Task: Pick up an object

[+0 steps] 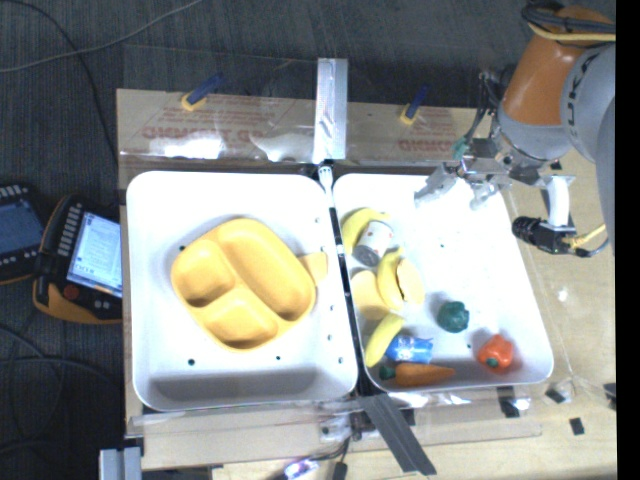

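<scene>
Dark carpet around a bench (560, 298) bearing two white bins, the left bin (160, 203) with a yellow divided tray (243, 282). Right bin (505, 258) crowded with bananas (385, 283), carrot (425, 374), green ball (453, 315), orange pepper (496, 351). Gripper (456, 185) over that bin's far edge, spread apart, nothing between the fingers

Yellow tray (243, 282) and bananas (390, 286), orange carrot (425, 374), green ball (454, 316), 2 white bins (160, 368)
</scene>
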Controlling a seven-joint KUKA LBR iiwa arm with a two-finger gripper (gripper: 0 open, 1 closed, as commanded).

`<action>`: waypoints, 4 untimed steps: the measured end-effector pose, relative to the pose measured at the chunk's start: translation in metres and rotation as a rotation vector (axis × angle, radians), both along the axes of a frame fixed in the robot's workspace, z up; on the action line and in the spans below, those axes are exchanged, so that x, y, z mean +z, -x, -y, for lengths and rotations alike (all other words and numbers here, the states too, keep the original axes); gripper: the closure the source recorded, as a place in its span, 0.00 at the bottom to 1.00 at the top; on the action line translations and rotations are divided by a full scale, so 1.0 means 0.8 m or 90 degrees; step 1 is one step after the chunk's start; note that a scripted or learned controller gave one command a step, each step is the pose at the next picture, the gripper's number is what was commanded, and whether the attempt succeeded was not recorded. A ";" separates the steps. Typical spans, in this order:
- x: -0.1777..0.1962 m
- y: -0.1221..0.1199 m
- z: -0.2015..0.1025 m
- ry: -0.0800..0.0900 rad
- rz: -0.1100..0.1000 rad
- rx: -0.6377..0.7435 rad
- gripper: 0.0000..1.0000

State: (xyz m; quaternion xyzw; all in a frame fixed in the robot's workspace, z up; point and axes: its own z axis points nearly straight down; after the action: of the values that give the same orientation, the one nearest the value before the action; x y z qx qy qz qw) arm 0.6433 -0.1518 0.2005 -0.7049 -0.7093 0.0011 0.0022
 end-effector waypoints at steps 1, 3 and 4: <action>-0.088 0.025 -0.056 0.004 0.012 0.034 0.00; -0.103 0.048 -0.058 0.011 0.038 0.140 0.00; -0.139 0.086 -0.055 0.005 0.011 0.096 0.00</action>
State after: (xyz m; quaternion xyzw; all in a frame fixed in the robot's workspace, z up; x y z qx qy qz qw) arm 0.5745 -0.1081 0.0894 -0.6493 -0.7605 -0.0021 -0.0070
